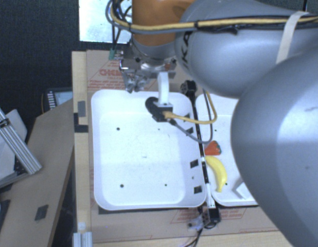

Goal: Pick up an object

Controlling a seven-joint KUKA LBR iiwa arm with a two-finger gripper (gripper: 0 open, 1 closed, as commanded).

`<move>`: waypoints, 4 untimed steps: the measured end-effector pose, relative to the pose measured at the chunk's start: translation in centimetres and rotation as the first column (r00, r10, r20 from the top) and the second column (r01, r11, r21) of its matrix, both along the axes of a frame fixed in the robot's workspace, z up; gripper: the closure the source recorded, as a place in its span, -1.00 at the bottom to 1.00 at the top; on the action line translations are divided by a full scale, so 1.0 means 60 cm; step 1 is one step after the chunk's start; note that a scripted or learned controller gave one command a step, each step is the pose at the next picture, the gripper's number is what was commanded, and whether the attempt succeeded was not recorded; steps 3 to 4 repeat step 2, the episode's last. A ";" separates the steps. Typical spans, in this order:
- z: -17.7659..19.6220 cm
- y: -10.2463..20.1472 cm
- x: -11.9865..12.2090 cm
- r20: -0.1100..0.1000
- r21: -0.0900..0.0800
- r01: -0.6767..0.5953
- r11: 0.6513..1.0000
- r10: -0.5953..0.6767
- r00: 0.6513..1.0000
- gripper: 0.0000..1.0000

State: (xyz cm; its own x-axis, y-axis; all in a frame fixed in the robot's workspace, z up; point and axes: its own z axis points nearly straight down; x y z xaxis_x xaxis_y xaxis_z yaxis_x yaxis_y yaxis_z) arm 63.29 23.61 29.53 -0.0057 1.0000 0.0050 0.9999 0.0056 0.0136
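Hovering: gripper (132,84) at far rim of left bin (143,158) | claw state: cannot tell | banana (217,173) lies in right bin (225,133), near its left wall | red-orange object (213,148) just beside banana

Yellow banana (217,173), red-orange lump (213,148), white left bin (138,161), white right bin (226,133).

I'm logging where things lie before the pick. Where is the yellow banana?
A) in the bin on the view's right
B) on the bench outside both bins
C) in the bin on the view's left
A: the banana lies in the bin on the view's right, close to its near-left corner, beside an orange-red thing.
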 end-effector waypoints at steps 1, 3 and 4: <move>-0.191 -0.062 0.061 -0.016 -0.007 0.008 1.000 -0.008 1.000 1.00; -0.063 0.002 0.034 -0.006 -0.001 -0.002 1.000 0.002 1.000 1.00; -0.063 0.002 0.034 -0.006 -0.001 -0.002 1.000 0.002 1.000 1.00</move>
